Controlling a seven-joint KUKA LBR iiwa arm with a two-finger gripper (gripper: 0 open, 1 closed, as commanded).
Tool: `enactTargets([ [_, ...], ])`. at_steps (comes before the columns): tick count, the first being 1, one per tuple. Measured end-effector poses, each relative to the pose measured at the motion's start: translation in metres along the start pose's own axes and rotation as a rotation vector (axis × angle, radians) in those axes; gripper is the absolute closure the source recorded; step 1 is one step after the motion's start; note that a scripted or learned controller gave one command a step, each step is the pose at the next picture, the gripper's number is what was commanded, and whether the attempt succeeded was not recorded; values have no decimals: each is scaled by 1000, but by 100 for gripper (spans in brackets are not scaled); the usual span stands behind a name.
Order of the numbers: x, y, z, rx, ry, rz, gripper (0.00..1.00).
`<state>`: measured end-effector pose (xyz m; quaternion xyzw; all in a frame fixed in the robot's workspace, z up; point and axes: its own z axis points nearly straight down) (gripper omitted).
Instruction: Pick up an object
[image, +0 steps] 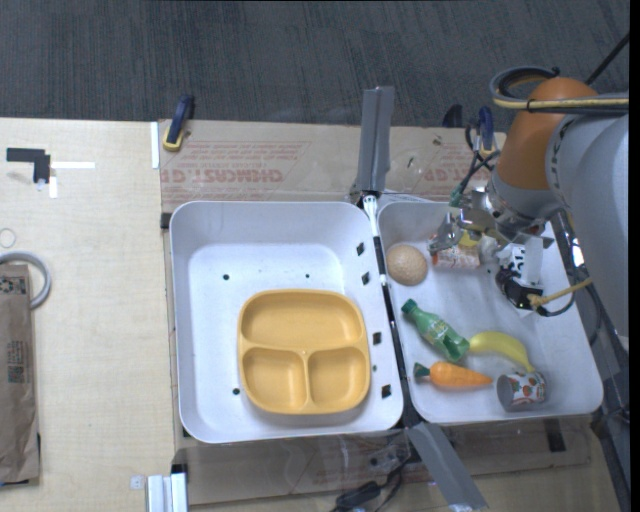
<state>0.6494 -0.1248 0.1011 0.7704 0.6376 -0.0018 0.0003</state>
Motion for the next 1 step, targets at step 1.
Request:
enactTargets([
  [1, 78, -5, -107, -1, 2, 54, 100],
])
